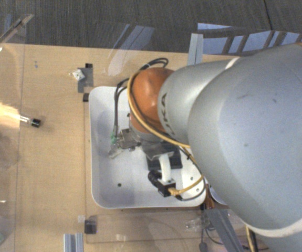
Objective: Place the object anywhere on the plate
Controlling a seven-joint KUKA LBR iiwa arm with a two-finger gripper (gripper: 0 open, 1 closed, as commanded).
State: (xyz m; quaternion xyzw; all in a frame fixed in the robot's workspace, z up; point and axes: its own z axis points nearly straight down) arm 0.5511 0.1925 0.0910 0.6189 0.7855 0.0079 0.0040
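**One bin, one arm, end effector hidden**

One white bin (101, 156) sits on the wooden table (45, 156), and the grey arm (245, 135) fills the space over the bin's right half. Its orange band (145, 91) hangs above the bin's upper middle. The end effector (120, 143) reaches down toward the bin floor; its state cannot be told. Neither the plate nor the object can be made out.
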